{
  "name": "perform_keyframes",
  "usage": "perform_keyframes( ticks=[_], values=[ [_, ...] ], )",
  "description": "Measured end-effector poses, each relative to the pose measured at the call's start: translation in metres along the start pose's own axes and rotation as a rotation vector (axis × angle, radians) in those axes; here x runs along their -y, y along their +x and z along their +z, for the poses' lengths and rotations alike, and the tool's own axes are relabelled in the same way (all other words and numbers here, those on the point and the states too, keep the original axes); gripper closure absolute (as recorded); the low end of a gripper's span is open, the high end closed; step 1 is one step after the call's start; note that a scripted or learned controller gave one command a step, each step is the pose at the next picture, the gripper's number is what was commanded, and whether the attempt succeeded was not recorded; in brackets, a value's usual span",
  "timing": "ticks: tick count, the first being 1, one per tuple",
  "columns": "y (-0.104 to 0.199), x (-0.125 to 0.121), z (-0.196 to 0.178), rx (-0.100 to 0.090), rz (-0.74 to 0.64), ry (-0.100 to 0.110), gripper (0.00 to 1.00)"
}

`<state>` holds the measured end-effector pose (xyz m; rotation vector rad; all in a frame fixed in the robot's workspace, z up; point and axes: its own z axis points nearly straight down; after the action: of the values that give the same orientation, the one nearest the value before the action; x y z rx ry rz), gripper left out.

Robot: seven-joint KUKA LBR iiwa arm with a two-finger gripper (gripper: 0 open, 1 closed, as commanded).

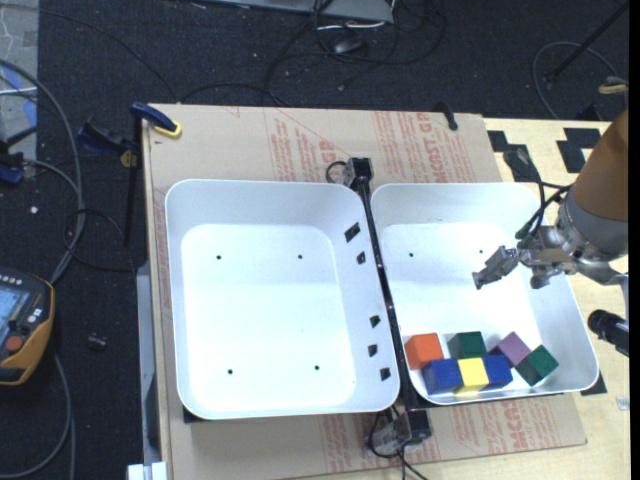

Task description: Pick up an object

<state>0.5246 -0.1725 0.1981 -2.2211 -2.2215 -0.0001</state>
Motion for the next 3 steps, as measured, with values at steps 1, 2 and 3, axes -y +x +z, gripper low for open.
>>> perform_keyframes(
  ticks=[1,2,3],
  values=[
    [0.013,-0.023,0.087,-0.002,-0.001,0.007,0.0],
    [0.038,-0.019,0.111,0.0,-0.001,0.001,0.0],
    [0.025,-0.01,0.11,0.0,0.001,0.0,0.0]
  ],
)
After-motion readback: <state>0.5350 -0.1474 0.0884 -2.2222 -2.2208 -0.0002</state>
